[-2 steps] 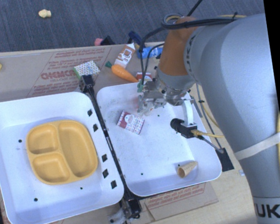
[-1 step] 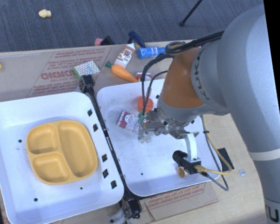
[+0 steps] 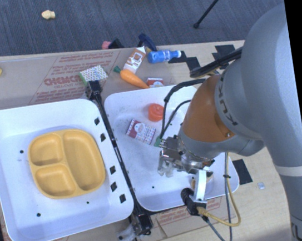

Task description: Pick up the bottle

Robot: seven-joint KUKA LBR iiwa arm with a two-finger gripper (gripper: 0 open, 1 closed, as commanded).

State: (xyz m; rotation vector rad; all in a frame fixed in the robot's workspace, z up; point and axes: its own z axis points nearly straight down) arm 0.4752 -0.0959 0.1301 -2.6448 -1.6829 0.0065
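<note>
A small blue bottle (image 3: pixel 163 56) lies on its side on the cardboard behind the right bin (image 3: pixel 152 201). Beside it, to the left, lies a white bottle with an orange label (image 3: pixel 135 59). My gripper (image 3: pixel 167 164) hangs low over the middle of the right bin, far in front of both bottles. The grey arm with its orange band (image 3: pixel 204 117) covers the bin's right half and hides what lies beneath it. Nothing shows in the gripper's hold.
In the right bin lie a red-and-white packet (image 3: pixel 141 131) and an orange round piece (image 3: pixel 156 111). The left bin (image 3: pixel 3 184) holds a yellow divided plate (image 3: pixel 66 162). A toy carrot (image 3: pixel 133 79), a small red-and-white box (image 3: pixel 155 81) and a green-white packet (image 3: pixel 93 74) lie behind the bins.
</note>
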